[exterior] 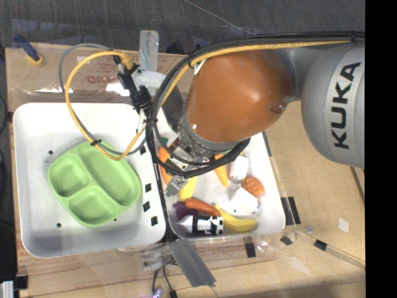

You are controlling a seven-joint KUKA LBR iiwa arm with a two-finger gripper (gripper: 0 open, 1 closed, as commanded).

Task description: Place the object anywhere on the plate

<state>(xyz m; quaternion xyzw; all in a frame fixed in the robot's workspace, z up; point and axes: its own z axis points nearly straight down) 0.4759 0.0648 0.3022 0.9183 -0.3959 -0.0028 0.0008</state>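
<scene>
One grey arm (322, 104) with orange band, reaching in from the right, wrist bent steeply down over the right bin; "KUKA" in black letters on the grey link. Two shallow white bins: left bin (31, 166), right bin (276, 194). One light green three-compartment plastic plate (93, 182), flat in the left bin. Gripper (180, 179) low over the right bin's left side, above the toys; jaw state impossible to tell, hidden under the wrist. Toy foods heaped in the right bin, total unclear: one yellow banana (239, 223), one orange carrot (201, 205), one black-and-white block (208, 225), one orange-striped piece (253, 186).
</scene>
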